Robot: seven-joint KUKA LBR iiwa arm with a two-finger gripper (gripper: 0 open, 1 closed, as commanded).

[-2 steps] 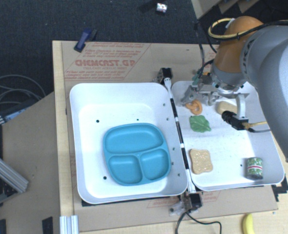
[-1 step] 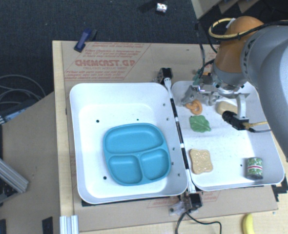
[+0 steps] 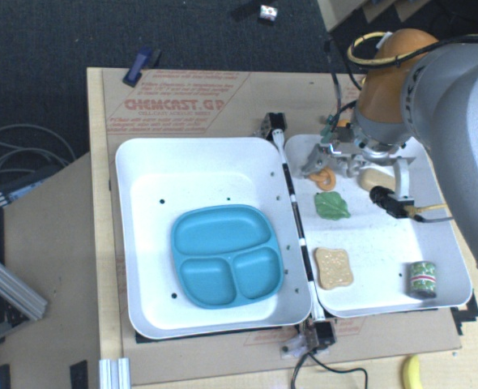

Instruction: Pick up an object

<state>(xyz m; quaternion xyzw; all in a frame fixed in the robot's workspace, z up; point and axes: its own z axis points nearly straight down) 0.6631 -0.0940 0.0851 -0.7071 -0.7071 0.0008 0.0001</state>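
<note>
My gripper (image 3: 330,162) hangs low over the far left part of the right bin (image 3: 385,298). A small orange curled piece (image 3: 326,179) lies directly below its tip, touching or nearly touching it. Just in front of that is a green leaf-shaped piece (image 3: 332,207). A tan slice of toast (image 3: 334,267) rests near the bin's front left. At the bin's front right corner sits a small green and red can (image 3: 422,277). A pale cream piece (image 3: 375,176) lies to the right of the gripper, partly hidden by the wrist.
The left bin (image 3: 142,185) holds a blue divided plate (image 3: 225,254). The raised rim between the two bins (image 3: 296,217) runs close to the gripper's left. A yellow item (image 3: 411,373) lies outside the bins at the bench's front edge.
</note>
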